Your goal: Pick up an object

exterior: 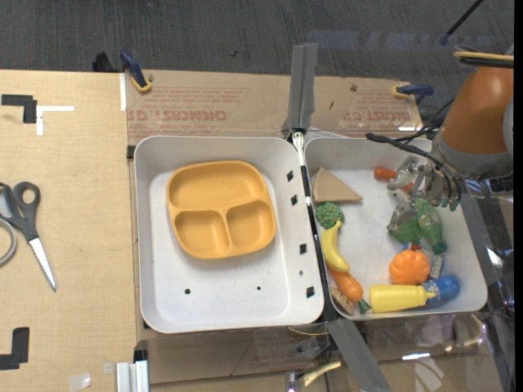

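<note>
Bins come first, as the biggest things: 2 white ones sit side by side so the arm can reach both. The left bin (pixel 155 300) holds a yellow plate (pixel 221 208) with 3 dips, lying flat in the middle. The right bin (pixel 369 211) holds the toys, crowded toward its near side. Next is the grey and orange arm (pixel 482 117), reaching in from the right so it hangs over that bin's far right part. Its gripper (pixel 415 193) points down just above a green toy (pixel 418 227) — I think this is the one it wants, but I cannot tell if the toy is between the fingers, or if they are closed or apart. Smaller things lie around: a yellow bottle with a blue cap (pixel 404 296) along the near wall, a tan wedge (pixel 333 188) near the far left corner, a banana (pixel 332 247) beside the middle wall, an orange pumpkin (pixel 409 266) just below the green toy, and a carrot (pixel 349 286) — tucked under the banana's end.
</note>
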Controlling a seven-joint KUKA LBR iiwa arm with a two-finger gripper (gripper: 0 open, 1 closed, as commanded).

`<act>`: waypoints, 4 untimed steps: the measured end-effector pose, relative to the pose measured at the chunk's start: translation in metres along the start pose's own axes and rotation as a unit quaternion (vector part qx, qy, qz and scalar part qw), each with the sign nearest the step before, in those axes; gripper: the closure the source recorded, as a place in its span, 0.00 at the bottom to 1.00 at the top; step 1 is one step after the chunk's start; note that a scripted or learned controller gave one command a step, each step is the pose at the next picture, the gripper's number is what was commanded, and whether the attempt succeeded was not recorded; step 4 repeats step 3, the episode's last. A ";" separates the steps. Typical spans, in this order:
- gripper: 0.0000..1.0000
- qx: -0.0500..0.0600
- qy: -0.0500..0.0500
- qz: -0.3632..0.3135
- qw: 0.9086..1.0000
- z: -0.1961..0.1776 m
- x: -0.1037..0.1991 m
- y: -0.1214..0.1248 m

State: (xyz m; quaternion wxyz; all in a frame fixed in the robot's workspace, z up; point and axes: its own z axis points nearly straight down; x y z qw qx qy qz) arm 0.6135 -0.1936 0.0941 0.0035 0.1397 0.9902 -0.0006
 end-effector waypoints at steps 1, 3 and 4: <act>0.00 0.000 0.001 -0.029 1.000 0.000 0.012 -0.031; 1.00 -0.001 0.000 0.042 0.999 -0.009 0.055 0.004; 1.00 -0.001 0.000 0.042 0.999 -0.009 0.055 0.004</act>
